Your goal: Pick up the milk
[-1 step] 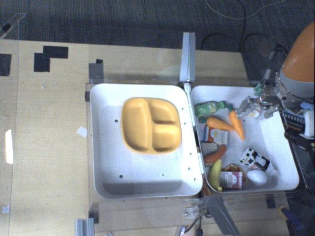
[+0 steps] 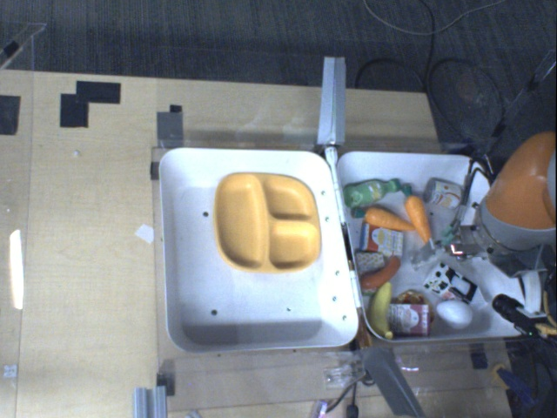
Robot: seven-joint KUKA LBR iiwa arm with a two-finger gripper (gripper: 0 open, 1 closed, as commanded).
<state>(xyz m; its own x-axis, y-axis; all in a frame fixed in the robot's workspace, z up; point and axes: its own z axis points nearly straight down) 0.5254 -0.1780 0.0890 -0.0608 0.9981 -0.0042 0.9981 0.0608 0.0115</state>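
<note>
**Arm low over the right bin, milk near the frame's bottom**

The arm (image 2: 522,194) leans in from the right edge of the frame, its orange band over the right bin (image 2: 396,159). Its hand (image 2: 452,244) sits low among the clutter, and I cannot tell how it is set. The milk (image 2: 411,316), a small carton with a reddish label, lies at the lower edge of that bin, just beside a banana (image 2: 380,307) and near a white egg (image 2: 453,313). Two carrots (image 2: 389,219) lie toward the bin's upper part, below a green packet (image 2: 372,191). The left bin (image 2: 187,259) holds a yellow divided tray (image 2: 266,221). Both bins rest on the pale wooden surface (image 2: 78,233).
</note>
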